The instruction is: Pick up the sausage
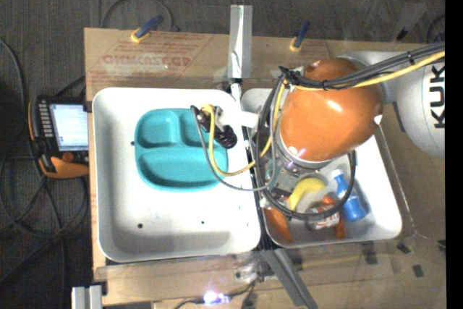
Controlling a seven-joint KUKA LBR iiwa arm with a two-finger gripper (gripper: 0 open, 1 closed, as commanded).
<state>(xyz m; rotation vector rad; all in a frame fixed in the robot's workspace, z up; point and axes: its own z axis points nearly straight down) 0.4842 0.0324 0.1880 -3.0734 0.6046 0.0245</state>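
My orange-banded wrist [329,119] hangs over the right white bin [383,184], hiding my gripper; its state I cannot tell. At nine o'clock, a teal divided plastic tray [177,150] sits in the left white bin [116,221]. I cannot pick out the sausage among the right bin's clutter.

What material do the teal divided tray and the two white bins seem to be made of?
The teal tray looks like moulded plastic with a smooth, slightly matte finish: its colour is uniform and its compartment edges are rounded. The left bin and the right bin also look like plastic, smooth white with rounded corners and soft reflections, though thin enamelled metal cannot be excluded from this view.
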